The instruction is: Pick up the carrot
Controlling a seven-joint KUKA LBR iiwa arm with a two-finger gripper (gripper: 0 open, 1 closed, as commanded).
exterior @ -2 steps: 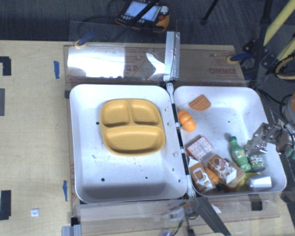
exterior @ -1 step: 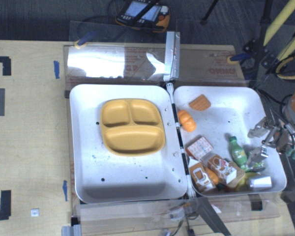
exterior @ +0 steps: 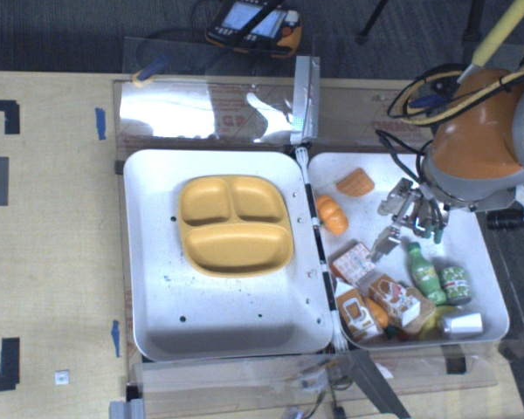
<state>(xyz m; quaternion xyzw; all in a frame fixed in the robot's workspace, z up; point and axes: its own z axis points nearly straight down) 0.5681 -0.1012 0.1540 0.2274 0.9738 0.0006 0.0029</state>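
From my station I note the carrot [exterior: 332, 216] lying in the right bin [exterior: 493, 273], against its left wall, near the far end. An orange wedge-shaped piece [exterior: 356, 182] sits just beyond it, apart. The gripper [exterior: 393, 232] hangs over the bin's middle, well right of the carrot, fingers parted with nothing between them. Below it I record a clutter of packaged items: a green bottle [exterior: 424, 273], a small green can [exterior: 455, 284] and a white cup [exterior: 462, 324] on its side. The left bin [exterior: 148, 304] holds a yellow divided plate [exterior: 236, 223].
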